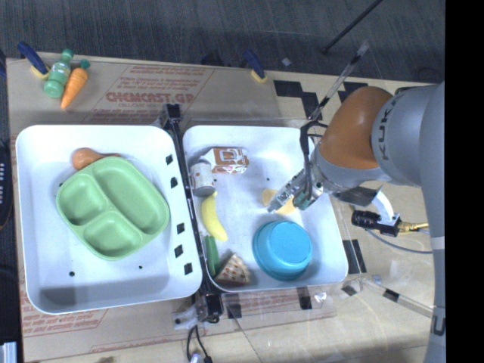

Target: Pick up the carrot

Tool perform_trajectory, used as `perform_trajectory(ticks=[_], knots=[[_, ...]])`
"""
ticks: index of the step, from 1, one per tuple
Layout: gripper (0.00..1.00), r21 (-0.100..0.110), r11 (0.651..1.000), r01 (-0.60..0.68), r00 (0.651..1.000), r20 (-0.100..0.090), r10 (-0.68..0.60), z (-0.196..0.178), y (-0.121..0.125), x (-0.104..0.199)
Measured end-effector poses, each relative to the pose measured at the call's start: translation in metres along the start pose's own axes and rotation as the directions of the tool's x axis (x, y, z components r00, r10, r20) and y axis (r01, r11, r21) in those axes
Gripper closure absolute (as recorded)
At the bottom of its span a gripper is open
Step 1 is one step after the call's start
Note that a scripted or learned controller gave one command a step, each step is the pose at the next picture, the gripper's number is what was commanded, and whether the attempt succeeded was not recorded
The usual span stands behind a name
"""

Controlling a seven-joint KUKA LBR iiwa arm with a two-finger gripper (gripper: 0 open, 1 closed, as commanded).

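An orange carrot (pixel 85 157) lies at the back of the left bin (pixel 30 225), its lower side hidden by the rim of a green divided plate (pixel 113 206). A second carrot-shaped toy (pixel 73 86) with a green top rests outside the bins on the cardboard at the far left corner. My gripper (pixel 293 198) hangs low in the right bin (pixel 333 225), far to the right of both carrots, beside a small yellow piece (pixel 269 197) and just behind a blue bowl (pixel 282 248).
The right bin also holds a small can (pixel 200 177), a brown and white packet (pixel 229 160), a banana (pixel 209 216), a green item (pixel 212 255) and a pizza slice (pixel 234 271). A green bottle (pixel 57 74) stands next to the outside carrot toy.
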State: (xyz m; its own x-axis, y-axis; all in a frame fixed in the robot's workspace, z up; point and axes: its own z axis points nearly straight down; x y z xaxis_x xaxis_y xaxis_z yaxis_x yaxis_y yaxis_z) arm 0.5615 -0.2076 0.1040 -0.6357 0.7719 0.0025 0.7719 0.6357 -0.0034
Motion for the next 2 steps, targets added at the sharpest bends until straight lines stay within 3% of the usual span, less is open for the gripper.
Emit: perform_trajectory(ticks=[1,2], knots=[[0.0,0.001,1.0,0.0,1.0,0.0,0.0,0.0,0.0,0.0],[0.0,-0.002,0.982,-0.191,0.982,0.003,0.191,0.01,0.037,-0.034]])
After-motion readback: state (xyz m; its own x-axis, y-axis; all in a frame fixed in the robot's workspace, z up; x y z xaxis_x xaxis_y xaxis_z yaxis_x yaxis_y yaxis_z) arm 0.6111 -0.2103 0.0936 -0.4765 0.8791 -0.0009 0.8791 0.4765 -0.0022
